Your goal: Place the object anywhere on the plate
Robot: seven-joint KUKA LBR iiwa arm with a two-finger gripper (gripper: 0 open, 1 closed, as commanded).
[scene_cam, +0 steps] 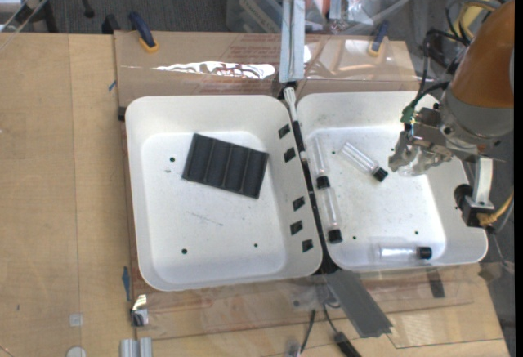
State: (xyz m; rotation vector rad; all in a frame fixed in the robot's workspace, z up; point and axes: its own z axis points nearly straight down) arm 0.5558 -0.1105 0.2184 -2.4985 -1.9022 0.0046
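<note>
The plate (225, 165) is a dark, ribbed rectangle lying flat in the left bin, toward 11 o'clock of its floor, its long axis tilted slightly down to the right. Four clear tubes with black caps lie in the right bin: two (319, 167) (331, 217) end to end along 9 o'clock, one (363, 161) near centre, one (401, 252) at 6 o'clock.

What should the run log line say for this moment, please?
gripper: above right bin, holds nothing seen | clear tubes: lying in right bin | black plate: in left bin, bare | placement: not done
</note>
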